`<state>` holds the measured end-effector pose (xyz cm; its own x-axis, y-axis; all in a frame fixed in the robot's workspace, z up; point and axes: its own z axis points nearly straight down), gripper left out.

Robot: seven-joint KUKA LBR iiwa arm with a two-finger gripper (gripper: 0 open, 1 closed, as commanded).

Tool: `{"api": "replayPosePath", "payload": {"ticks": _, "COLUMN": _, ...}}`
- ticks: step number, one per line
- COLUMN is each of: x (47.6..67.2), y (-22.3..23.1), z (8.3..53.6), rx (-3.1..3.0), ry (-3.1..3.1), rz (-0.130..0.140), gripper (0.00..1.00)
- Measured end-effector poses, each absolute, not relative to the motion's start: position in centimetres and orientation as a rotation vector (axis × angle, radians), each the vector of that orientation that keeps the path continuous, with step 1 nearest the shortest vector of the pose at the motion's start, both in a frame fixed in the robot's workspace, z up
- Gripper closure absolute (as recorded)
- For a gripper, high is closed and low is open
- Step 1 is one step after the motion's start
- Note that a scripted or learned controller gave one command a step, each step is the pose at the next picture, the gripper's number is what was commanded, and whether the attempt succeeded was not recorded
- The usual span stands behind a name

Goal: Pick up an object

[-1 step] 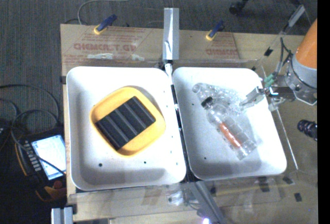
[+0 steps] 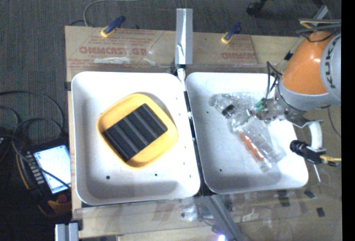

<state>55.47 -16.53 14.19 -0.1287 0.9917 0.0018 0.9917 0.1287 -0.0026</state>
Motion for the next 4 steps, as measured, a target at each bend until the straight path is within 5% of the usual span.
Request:
{"api": "replayPosePath", "payload": {"ticks": 1, "x": 55.0, "y": -18.8, "z": 9.9, "rx": -1.971, "ry": -2.472, "rz": -0.021, "gripper": 0.00}}
{"api": "replayPosePath", "payload": {"ticks": 2, "x": 55.2, "y": -18.8, "z": 11.0, "rx": -1.974, "ry": -2.478, "rz": -0.027, "gripper": 1.00}}
{"api": "replayPosePath", "payload": {"ticks": 3, "x": 61.0, "y": -13.8, "z": 20.2, "rx": -1.884, "ry": -2.515, "rz": 0.001, "gripper": 1.00}}
{"api": "replayPosePath", "payload": {"ticks": 4, "x": 62.4, "y": -19.0, "z": 22.0, "rx": -1.544, "ry": -2.738, "rz": 0.003, "gripper": 1.00}}
